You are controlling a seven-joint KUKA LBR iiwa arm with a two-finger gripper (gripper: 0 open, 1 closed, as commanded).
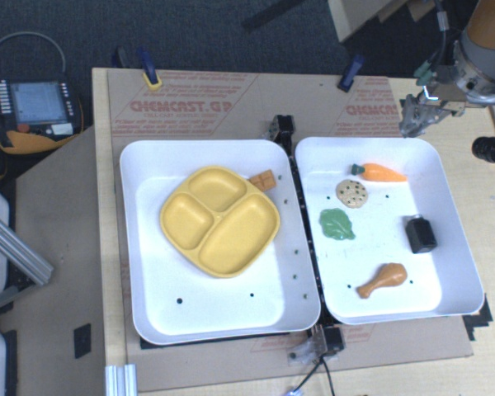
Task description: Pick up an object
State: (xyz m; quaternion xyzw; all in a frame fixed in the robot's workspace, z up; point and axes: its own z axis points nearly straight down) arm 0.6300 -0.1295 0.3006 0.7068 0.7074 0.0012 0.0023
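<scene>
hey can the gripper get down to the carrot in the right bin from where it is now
Probably yes. The gripper hangs just beyond the right bin's far rim, and the carrot lies close by, apart from the cookie, nothing covering it.

This looks like a robotics lab. A tan wooden surface [231, 106] printed with faded red lettering carries two shallow white plastic bins [140, 246] side by side, fastened with small black clamps [282, 127]. At the left edge of the frame hangs a grey handheld control pendant with a screen [35, 106] and a looped black cable [25, 44]. Dark blue carpet [190, 15] lies beyond.
</scene>
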